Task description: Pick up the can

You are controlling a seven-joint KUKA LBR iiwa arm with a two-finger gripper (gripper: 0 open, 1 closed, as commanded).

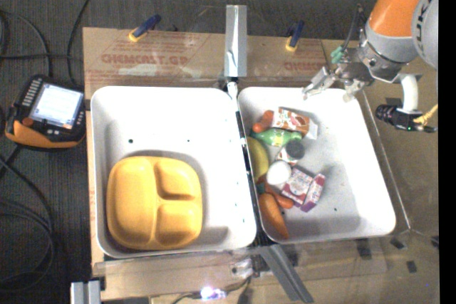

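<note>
The gripper (330,84), fingers spread and empty, hangs at the right bin's (356,174) far rim, with the can (278,172) at seven o'clock.

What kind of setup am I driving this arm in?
Probably a robotics lab bench: a teach pendant with a lit screen lying on the carpet, two shallow white bins on clamped cardboard, and the right bin holding toy groceries.

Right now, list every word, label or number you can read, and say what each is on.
Cardboard: faint red print, too blurred to read.
Cardboard, right part: more red print, unreadable.
Pendant: lit screen, text too small.
Pink packet: printed, illegible.
Orange packet: printed, illegible.
No text reads clearly.
</note>
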